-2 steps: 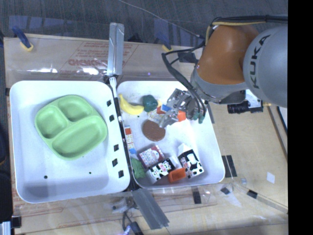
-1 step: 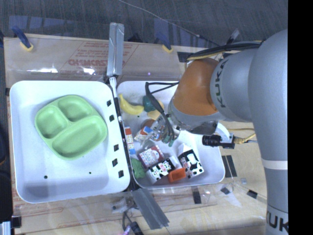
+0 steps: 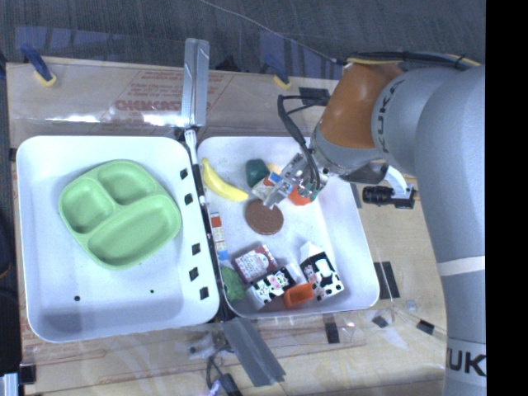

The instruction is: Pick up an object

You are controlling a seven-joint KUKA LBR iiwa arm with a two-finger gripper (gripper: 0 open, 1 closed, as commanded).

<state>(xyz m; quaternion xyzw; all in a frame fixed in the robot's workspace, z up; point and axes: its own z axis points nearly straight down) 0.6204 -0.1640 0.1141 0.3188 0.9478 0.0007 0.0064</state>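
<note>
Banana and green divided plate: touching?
Apart. The camera view shows the banana in the right bin and the green divided plate in the left bin, with both bin walls between them.

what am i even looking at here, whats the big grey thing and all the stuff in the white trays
The big grey thing with an orange band is a robot arm, reaching in from the right. The single picture comes from a fixed camera above a bench, looking down at a slant.

On the bench sit two shallow white bins. The left bin holds a pale green divided plastic plate. The right bin holds small toys: a yellow banana, a dark green rounded piece, a brown flat disc, and near the front edge a cluster with black-and-white cow-patterned cartons and an orange block.

At the arm's tip is its gripper, low over the right bin between the dark green piece and the disc. I cannot tell whether it holds anything.
</note>
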